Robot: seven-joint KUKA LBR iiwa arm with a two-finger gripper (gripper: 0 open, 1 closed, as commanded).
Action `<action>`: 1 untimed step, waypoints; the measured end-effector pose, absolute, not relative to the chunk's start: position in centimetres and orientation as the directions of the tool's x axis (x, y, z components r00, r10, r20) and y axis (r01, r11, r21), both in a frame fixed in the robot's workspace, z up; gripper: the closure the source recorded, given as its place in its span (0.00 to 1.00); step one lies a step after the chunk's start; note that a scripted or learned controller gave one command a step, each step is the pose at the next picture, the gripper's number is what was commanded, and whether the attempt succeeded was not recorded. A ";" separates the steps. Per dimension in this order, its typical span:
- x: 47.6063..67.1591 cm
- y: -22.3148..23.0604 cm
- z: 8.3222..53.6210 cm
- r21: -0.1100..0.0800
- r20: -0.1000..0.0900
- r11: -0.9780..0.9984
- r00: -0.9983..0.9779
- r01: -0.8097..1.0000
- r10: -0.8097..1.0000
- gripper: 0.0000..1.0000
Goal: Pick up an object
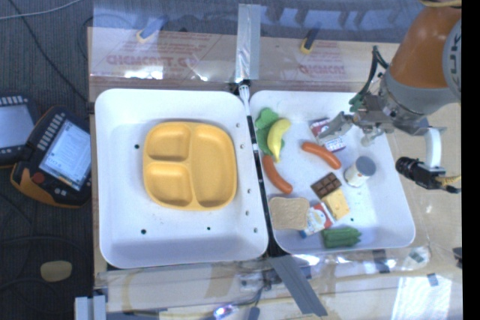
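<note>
1. Camera view, right of centre: the gripper (352, 118) hangs over the upper right part of the right bin (401, 232). Whether it is spread or closed I cannot tell, as the wrist hardware hides it; nothing is seen held.
2. Just left of it and below lies a small red-and-white packet (330, 133), the nearest object. I cannot say whether the two touch.
3. Step in hand, as I judge it: approach, with the pick not yet made.
4. Next move: line up over one item, descend and close on it. The packet is the shortest reach; the orange sausage (321, 154) below it and the small grey-capped cup (360, 171) lower right are also near.
5. Farther left in that bin sit a banana (277, 137) and green leaf (264, 118); toward the bottom, a chocolate piece (325, 184), bread slice (289, 212) and green pepper (342, 237).
6. The left bin (112, 236) holds a yellow divided plate (190, 165).
</note>
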State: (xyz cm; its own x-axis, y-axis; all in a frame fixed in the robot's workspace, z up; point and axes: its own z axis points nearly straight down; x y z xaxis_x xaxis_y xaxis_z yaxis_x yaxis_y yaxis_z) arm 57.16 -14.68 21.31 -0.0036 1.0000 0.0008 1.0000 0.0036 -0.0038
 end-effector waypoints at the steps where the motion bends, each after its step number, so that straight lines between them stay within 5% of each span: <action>1: 60.8 -14.7 9.5 -0.005 0.001 -0.172 0.172 0.985 0.985 0.00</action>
State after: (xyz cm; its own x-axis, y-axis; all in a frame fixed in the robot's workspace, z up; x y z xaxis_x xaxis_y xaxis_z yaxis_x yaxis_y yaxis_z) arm 60.83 -14.68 9.46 0.1716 0.9852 0.0008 0.9852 -0.1716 -0.0047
